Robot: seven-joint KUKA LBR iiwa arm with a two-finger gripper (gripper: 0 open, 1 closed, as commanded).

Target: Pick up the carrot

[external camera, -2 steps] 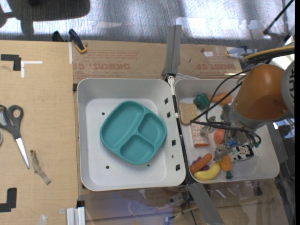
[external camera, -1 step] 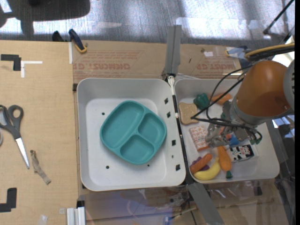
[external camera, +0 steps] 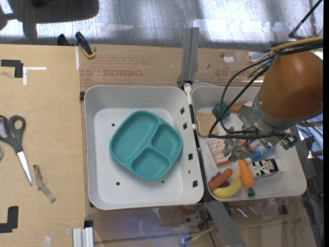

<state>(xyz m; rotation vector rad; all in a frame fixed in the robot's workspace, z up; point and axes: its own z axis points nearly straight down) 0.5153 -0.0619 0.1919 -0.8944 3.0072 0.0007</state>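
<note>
The gripper (external camera: 237, 149), grip state undeterminable, is crowded; the banana (external camera: 229, 188) touching the carrot (external camera: 246, 173) may be seized instead.

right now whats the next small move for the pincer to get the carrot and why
Probably ease the pincer toward the view's lower right and down over the carrot. The carrot lies in the right bin, just below the pincer, and is not between the fingers. A banana sits close on the carrot's left, so the descent should stay centred on the carrot.
</note>
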